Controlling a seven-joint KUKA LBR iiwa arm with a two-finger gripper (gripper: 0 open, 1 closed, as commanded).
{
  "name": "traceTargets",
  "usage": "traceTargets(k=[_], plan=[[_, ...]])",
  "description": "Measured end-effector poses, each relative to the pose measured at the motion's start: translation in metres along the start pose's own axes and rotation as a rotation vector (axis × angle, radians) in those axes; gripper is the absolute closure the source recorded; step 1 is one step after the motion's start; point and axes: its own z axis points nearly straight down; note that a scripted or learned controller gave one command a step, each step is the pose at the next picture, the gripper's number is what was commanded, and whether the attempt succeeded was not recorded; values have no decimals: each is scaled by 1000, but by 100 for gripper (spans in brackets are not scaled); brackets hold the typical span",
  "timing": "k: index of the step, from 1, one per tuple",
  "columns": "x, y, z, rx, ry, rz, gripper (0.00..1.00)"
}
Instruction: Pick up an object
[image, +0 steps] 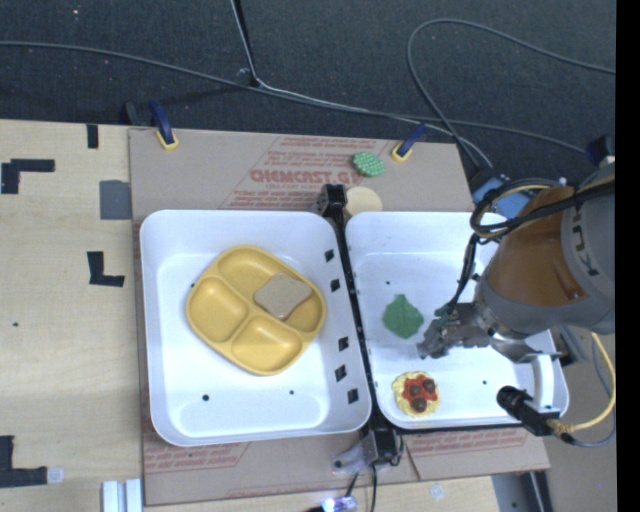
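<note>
Claw (437, 338), grip state unreadable, is hovering in the right white bin (455, 250) just at 3 o'clock of the green leafy toy (402, 316), risking nudging it aside.

Two glossy white plastic bins (160, 300) sit on matt brown cardboard (290, 170). A smooth yellow plastic divided plate (225, 310) (slightly shiny) holds a rough-looking tan bread slice (282, 295).

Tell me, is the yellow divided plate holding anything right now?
Yes. The yellow plate in the left bin holds one tan slice like toast, lying across its upper right compartment; the other compartments show bare yellow.
</note>
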Motion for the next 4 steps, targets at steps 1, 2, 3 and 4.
traceTargets(k=[1,2,3,4], plan=[[-5,6,-61,-5,-2,0,100],[-6,4,-103,-3,-1,0,100],[52,4,-92,1,1,-4,100],[111,8,-98,1,1,-6,100]])
